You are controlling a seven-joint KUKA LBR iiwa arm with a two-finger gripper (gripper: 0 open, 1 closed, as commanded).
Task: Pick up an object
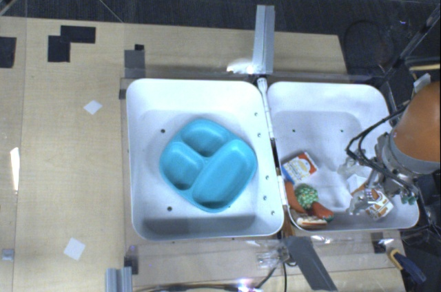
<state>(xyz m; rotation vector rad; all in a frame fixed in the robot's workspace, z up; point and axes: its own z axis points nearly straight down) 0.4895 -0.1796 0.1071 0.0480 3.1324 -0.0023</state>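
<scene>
Low in right bin [324, 101]: claw [372, 201] over small packet [377, 205], grip impossible to tell; carton [300, 167], broccoli [306, 195] nearby. Left bin [138, 146]: blue tray [208, 164].

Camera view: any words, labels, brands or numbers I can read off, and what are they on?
None can be read.
Orange-and-white packet in the right bin: print too small and blurred.
Small carton by the pincer: markings blurred.
Blue tray: no text.

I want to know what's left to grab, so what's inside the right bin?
The right bin holds a small carton, a broccoli-like toy over something red, and the gripper. Whatever lies under the gripper is covered.
</scene>
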